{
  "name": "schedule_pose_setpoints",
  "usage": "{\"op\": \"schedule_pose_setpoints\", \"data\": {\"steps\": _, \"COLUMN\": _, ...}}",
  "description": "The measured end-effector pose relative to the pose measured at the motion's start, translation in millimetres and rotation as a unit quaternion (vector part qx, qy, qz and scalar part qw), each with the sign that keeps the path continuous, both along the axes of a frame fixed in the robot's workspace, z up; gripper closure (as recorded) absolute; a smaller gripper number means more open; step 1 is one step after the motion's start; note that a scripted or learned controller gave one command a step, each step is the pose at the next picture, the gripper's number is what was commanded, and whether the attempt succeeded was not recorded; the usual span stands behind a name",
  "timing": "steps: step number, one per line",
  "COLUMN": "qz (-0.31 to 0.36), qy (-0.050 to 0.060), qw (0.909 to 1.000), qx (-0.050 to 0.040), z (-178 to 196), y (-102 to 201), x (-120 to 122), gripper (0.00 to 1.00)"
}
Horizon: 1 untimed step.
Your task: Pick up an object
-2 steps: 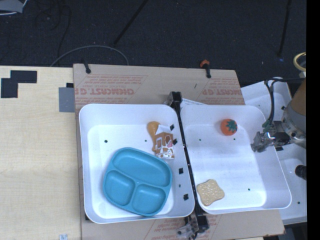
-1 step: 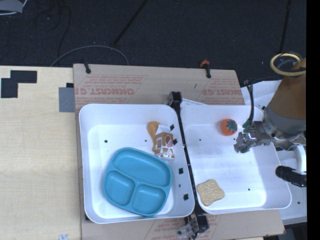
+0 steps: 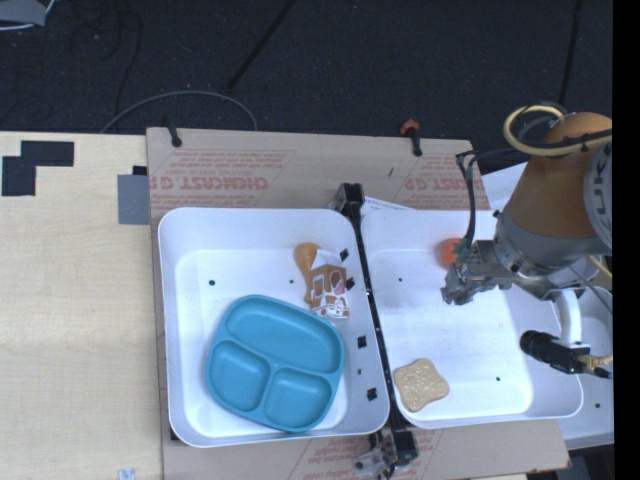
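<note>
Whether the gripper (image 3: 458,290) fingers were open or closed could not be told. It was seen low in the right bin (image 3: 500,398), and a small orange object (image 3: 447,251) was lying just beside it, toward the far wall

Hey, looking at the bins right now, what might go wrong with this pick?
1. The claw is low in the right bin beside a small orange object by the bin's far wall; it may push it against the wall rather than grip it.
2. The tan cracker-like piece lies flat near the divider, likely hard to pinch.
</note>
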<state>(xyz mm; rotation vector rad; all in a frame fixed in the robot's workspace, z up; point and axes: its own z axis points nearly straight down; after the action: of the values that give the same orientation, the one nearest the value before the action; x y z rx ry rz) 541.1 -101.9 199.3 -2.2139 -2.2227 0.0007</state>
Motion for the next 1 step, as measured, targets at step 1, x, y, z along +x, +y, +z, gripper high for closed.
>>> {"op": "schedule_pose_setpoints", "data": {"steps": 1, "qz": 0.001, "qy": -0.001, "qw": 1.0, "qx": 0.0003, "z": 11.2, "y": 60.4, "x": -0.7, "gripper": 1.0}}
